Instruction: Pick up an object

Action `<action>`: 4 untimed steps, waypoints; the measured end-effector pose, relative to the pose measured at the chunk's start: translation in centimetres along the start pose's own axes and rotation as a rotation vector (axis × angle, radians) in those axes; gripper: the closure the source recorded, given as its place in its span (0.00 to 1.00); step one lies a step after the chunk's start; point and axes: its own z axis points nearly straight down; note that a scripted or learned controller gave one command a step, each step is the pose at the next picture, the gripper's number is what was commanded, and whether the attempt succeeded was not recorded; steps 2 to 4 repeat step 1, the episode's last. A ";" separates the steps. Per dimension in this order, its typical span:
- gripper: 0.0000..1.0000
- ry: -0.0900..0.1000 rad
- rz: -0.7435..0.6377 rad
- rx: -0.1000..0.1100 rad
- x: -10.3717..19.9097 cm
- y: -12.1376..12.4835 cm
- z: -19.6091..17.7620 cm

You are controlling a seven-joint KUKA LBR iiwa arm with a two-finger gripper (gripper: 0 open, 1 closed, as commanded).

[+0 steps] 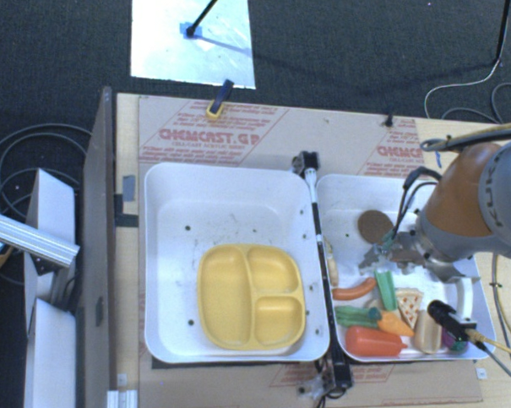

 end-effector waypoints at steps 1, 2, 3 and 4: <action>0.00 0.001 0.004 0.003 1.4 -4.1 1.1; 0.00 0.001 0.004 0.003 1.4 -4.1 1.1; 0.00 0.001 0.004 0.003 1.4 -4.1 1.1; 0.00 0.001 0.004 0.003 1.4 -4.1 1.1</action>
